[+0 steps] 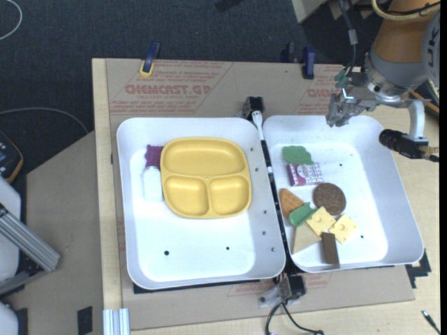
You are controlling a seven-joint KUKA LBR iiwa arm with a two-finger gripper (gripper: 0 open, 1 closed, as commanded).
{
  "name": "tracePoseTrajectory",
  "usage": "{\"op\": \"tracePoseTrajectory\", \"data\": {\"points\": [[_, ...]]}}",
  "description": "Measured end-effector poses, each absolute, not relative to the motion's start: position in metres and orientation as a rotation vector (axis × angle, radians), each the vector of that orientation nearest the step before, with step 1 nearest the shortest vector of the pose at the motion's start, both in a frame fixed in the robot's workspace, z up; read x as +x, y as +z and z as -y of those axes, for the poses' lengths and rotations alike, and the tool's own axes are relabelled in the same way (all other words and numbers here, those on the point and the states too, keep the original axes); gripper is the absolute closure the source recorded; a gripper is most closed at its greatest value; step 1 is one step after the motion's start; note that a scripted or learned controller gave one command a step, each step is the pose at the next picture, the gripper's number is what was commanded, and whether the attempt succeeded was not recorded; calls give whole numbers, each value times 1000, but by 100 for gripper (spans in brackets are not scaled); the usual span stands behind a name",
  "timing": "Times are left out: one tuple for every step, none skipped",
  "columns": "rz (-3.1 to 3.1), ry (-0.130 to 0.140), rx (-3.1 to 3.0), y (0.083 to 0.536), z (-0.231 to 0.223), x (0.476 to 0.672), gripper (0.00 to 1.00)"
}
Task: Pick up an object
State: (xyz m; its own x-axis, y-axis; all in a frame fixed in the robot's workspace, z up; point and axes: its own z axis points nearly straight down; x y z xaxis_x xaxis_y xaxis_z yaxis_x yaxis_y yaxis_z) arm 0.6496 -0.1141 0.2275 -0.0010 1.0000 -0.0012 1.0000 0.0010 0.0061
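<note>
**While hovering at right bin's far rim — nothing gripped**

Nearest, in right bin point(391, 208): brown bar point(330, 248), yellow cheese pieces point(331, 225), brown round cookie point(329, 197), green piece point(297, 154). Left bin point(133, 208): yellow divided tray point(206, 176). Farthest — gripper point(338, 119), apart from all objects; finger state: cannot tell.

My bench carries a left white bin point(133, 208) with a yellow divided tray point(206, 176) at its centre. At the tray's nine o'clock lie a purple piece point(153, 155) and a white bottle point(151, 184).
</note>
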Motion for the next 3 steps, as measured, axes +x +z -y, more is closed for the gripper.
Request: {"op": "tracePoseTrajectory", "data": {"points": [[-2227,-2,2221,234,76,614,100],[-2227,-3,2223,241,47,568,100],[-2229,-4,2222,239,13,525,100]]}}
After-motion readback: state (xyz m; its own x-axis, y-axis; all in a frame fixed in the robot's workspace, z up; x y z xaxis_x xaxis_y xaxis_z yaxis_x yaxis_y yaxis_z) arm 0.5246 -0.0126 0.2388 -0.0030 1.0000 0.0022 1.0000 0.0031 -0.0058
